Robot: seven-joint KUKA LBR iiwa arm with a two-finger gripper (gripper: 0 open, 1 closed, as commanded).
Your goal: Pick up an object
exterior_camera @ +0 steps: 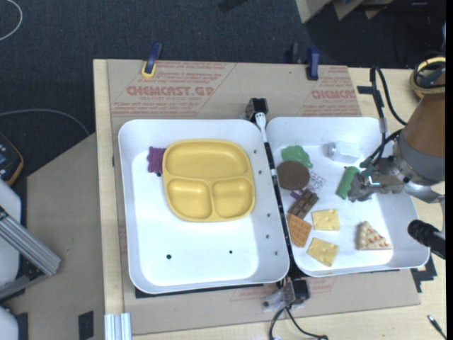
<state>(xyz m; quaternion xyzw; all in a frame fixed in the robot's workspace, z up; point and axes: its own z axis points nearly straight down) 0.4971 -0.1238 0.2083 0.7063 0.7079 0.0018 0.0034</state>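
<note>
While the arm (423,137) is reaching in from the right of the camera view, its gripper (362,187) is hovering low over the right bin (368,127), just beside a green piece (346,181) that is lying tilted there; whether the two are touching cannot be told, and the piece is not seen sitting between the fingers. How the gripper is standing, apart or together, cannot be made out. Left of it, in the same bin, a green leafy piece (296,154) is lying just above a brown round piece (292,175), with a dark chocolate bar (303,204) and a waffle (299,230) below them near the bin's left wall. Two cheese slices (326,220) (322,251) are sitting toward the bin's near edge, and a pizza wedge (371,237) is lying to their right. A clear, pale item (342,149) is resting near the far side. In the left bin (138,211), a yellow divided tray (209,178) is taking up the far half, and a purple piece (156,159) is lying against the tray's left edge. Both bins are sitting side by side on a brown board (113,91) held by clamps (150,64).
</note>
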